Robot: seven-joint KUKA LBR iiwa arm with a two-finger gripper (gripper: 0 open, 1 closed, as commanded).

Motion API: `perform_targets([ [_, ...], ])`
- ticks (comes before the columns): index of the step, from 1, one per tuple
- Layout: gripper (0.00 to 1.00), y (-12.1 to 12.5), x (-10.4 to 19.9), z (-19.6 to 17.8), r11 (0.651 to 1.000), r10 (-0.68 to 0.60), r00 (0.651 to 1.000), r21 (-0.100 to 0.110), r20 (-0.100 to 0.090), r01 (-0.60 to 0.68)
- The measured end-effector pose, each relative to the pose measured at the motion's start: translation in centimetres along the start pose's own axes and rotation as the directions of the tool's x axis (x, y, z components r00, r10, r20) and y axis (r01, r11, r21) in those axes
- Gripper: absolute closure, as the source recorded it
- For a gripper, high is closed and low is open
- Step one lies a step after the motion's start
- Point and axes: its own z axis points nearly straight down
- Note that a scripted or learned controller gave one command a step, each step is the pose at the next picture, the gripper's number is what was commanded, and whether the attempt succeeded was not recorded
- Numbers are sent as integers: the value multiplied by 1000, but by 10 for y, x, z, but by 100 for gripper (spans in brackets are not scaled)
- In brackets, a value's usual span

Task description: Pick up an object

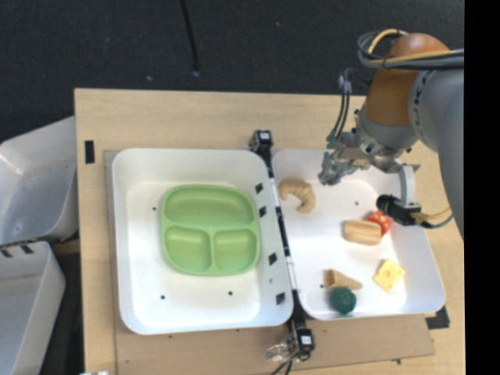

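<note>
The right bin (406, 283) holds a tan croissant (300, 193) at its upper left, a tan bread roll (362, 232) with a red piece (380, 220) beside it, a yellow cheese wedge (389, 275), a small brown wedge (341, 280) and a dark green ball (341, 300). My gripper (329, 173) hangs over the bin's back part, just right of the croissant and a little above it. Nothing shows between its fingers.
The left bin (133, 287) holds a green divided plate (209, 229). A clip-lined divider (277, 233) runs between the two bins. Bare wooden bench (101, 116) surrounds them.
</note>
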Motion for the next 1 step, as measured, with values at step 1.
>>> perform_targets([
  [1,100,1,-7,-64,1000,-1,1000,0,1,1],
])
